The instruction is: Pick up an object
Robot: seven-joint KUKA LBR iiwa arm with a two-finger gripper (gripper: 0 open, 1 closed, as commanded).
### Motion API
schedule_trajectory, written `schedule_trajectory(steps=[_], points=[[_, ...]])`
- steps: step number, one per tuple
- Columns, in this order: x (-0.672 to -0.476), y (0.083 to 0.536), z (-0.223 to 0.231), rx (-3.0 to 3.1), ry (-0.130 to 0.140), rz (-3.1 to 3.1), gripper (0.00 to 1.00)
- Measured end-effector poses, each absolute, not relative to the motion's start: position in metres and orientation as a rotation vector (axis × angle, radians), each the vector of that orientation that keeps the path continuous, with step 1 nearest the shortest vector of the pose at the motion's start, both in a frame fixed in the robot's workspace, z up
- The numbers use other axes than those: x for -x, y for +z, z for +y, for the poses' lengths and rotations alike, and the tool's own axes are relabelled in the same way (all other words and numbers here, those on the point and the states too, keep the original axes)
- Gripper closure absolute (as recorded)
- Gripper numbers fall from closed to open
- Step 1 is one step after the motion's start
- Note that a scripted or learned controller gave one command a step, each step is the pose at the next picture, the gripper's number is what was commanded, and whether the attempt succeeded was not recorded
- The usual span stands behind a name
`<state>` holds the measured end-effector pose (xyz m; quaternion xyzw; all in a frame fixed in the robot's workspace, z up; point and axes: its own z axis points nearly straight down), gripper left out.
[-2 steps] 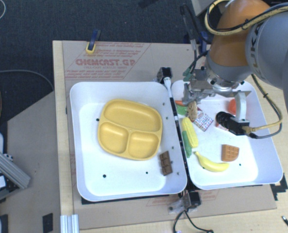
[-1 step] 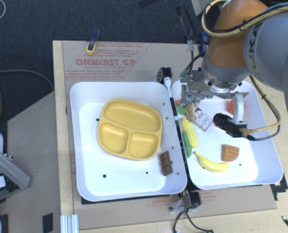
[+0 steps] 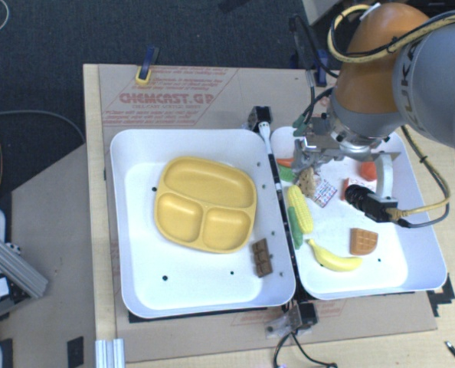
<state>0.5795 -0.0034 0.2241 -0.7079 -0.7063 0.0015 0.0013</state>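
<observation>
Gripper (image 3: 310, 162) hangs low over the right bin (image 3: 411, 271), its grip state impossible to judge, arm hiding toys behind.

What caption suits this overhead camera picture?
Gripper hovers over the toy-food bin; a yellow divided plate fills its neighbour.

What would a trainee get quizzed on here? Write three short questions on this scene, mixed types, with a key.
1. True or false: the yellow divided plate lies in the left bin.
2. Which item lies nearest the front edge of the right bin? A) banana B) corn cob C) waffle
3. Fill in: the small brown chocolate piece lies in the ___ bin.

Key: 1 true; 2 A; 3 left. The gripper hangs over the right bin's back part, above the corn cob.
</observation>
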Motion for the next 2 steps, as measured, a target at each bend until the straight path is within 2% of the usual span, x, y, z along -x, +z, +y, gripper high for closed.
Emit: schedule_trajectory(steps=[1,2], points=[[-0.5916,0.2254,0.0149,2.220,-0.003,-2.226,1.00],[-0.5863,0.2349,0.0087,2.224,-0.003,-2.223,1.00]])
